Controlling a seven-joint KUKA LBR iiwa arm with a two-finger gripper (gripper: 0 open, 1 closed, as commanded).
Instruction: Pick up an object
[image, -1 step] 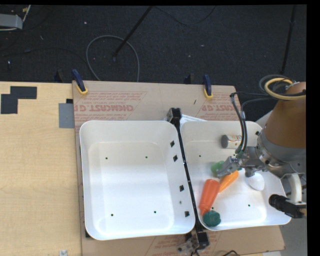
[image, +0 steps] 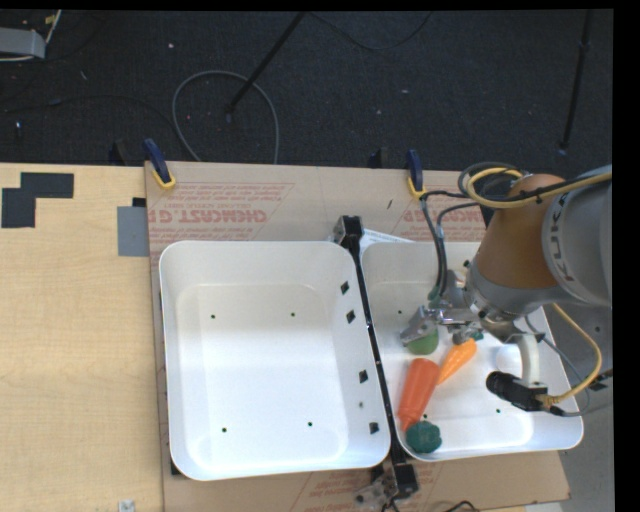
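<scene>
The small pale-green rounded object (image: 424, 342) lies near the middle of the right-hand shallow white plastic bin (image: 470, 436), directly under the metal two-finger gripper (image: 432, 325), which looks lowered onto it for a grasp; whether the gripper is open or closed cannot be told from this slant. A long orange carrot-shaped toy (image: 417, 390) with a dark-green leafy tuft (image: 424, 437) lies just below it, a smaller orange piece (image: 459, 358) beside it; this crowding may hamper a clean pick, while the left-hand white bin (image: 190, 300) offers a drop place.
</scene>
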